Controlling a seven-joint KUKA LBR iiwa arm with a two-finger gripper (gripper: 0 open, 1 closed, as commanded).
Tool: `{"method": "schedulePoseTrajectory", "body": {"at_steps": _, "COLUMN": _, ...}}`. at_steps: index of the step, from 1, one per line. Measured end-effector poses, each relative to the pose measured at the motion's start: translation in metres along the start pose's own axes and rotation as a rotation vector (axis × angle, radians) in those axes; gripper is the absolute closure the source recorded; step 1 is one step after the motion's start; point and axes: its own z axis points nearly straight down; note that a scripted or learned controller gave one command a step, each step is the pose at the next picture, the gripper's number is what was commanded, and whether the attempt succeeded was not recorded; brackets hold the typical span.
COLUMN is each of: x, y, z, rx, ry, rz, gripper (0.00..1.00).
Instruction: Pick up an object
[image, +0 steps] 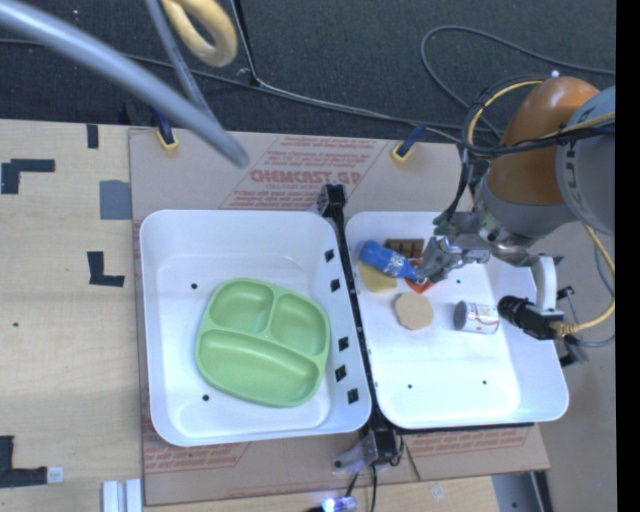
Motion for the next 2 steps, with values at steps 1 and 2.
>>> {"method": "schedulePoseTrajectory", "body": {"at_steps": 1, "x": 0.061, "y": 0.015, "z": 0.006, "rx": 0.002, "ry": 0.000, "rz": 0.000, "gripper": 1.00}}
{"method": "schedulePoseTrajectory", "body": {"at_steps": 2, "x": 0.120, "y": 0.028, "z": -0.004, "rx": 0.001, "ry": -0.001, "rz": 0.001, "gripper": 1.00}}
